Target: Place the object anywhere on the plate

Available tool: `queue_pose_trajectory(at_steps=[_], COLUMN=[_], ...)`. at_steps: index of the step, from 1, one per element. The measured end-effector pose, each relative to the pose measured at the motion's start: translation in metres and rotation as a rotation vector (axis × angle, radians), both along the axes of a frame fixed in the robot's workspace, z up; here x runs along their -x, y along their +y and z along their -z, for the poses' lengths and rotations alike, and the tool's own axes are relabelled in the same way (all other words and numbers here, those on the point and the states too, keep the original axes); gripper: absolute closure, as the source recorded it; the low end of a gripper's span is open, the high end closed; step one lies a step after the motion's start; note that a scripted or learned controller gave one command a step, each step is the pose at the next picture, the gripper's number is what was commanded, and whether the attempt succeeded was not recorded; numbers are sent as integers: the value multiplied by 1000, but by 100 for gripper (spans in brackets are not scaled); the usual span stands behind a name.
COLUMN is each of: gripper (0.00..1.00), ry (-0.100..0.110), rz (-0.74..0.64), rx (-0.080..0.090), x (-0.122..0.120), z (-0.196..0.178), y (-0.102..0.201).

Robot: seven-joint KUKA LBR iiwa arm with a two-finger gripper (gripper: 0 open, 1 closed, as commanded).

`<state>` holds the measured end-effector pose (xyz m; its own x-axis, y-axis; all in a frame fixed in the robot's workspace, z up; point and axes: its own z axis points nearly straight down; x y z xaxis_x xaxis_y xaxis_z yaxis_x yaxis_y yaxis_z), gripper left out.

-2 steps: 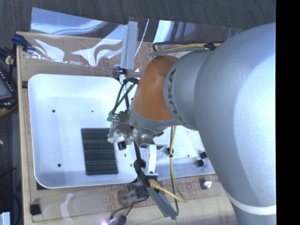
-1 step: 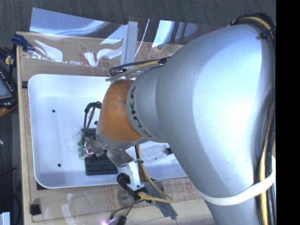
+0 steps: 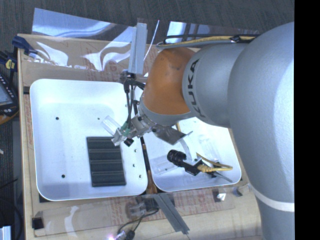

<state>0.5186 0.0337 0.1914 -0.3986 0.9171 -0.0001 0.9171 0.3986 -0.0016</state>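
A dark ribbed rectangular plate (image 3: pixel 106 161) lies flat in the left white bin (image 3: pixel 55 134), toward its front right. My gripper (image 3: pixel 119 133) hangs low over the left bin, just past the plate's far right corner and close to the bin's right wall. A small green speck (image 3: pixel 128 129) shows at the gripper's tip; I cannot tell whether it is a held object or part of the gripper. The grey arm with its orange band (image 3: pixel 167 84) reaches in from the right and hides much of the right bin (image 3: pixel 227 176).
The left bin's floor to the left of and behind the plate is bare white. A faint clear shape (image 3: pixel 206 146) lies in the right bin, too pale to identify. The ridge between the two bins (image 3: pixel 146 164) runs just right of the plate.
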Motion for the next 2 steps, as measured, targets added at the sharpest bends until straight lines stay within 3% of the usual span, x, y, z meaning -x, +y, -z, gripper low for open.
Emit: queue_pose_trajectory(at_steps=[1, 2], gripper=[100, 100], ry=[7, 5], rz=[471, 411], rx=[1, 3], x=[44, 44], z=[2, 98], y=[39, 117])
